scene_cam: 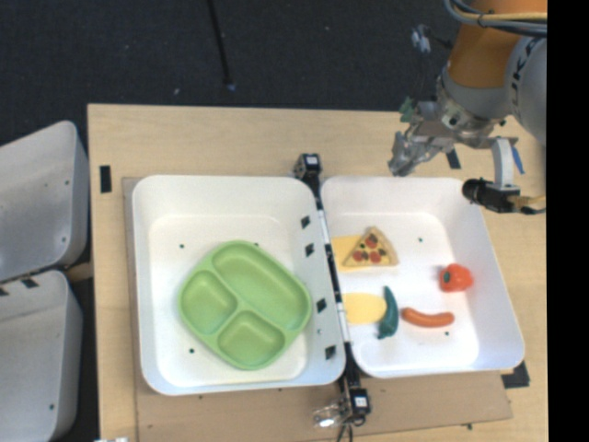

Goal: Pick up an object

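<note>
In the camera view the end effector (402, 164) hangs at the upper right, over the bare bench just beyond the far rim of the right bin (479, 339). Its fingers are too small and blurred here to judge, so I cannot tell whether it is open or closed, and nothing is seen held in it. The grey arm (492, 35) with its orange band rises behind it toward the top right corner.

The right bin holds the toy food. A pizza slice (371, 248) lies near the bin's left wall, toward the far side. Below it a yellow piece (361, 308) sits against the same wall, with a dark green pepper-like piece (389, 313) touching or just beside its right edge. A red-orange sausage (428, 319) lies just to the right of the green piece, and a red tomato (456, 278) sits near the right wall, apart from the rest. All of them are well apart from the end effector.

The left bin (147, 247) carries a light green divided tray (244, 304), tilted at an angle, resting toward the near right of the bin. The two bins stand side by side, touching along a middle seam with small black clips (306, 166) at its ends.

The bench (202, 136) is pale wood. Behind it the floor is dark carpet, and pale grey panels (37, 201) stand at the left edge
</note>
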Action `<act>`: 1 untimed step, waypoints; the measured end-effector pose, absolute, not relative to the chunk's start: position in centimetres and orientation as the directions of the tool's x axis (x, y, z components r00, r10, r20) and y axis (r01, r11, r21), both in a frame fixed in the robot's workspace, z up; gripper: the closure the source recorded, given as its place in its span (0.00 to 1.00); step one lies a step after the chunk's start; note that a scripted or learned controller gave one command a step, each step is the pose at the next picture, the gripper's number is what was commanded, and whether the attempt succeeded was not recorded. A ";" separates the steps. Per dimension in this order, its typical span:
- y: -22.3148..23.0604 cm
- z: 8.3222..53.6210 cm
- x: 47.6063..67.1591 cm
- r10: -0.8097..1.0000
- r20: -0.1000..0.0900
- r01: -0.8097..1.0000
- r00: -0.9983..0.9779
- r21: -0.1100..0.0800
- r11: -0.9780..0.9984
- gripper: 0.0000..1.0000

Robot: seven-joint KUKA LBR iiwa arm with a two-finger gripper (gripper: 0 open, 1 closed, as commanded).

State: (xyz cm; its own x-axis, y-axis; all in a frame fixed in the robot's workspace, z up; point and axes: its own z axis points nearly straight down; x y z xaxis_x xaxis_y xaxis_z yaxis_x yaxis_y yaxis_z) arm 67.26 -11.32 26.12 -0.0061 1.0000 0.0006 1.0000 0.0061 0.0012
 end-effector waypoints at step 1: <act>-6.3 26.8 67.4 1.000 0.001 1.000 -0.006 0.000 0.006 1.00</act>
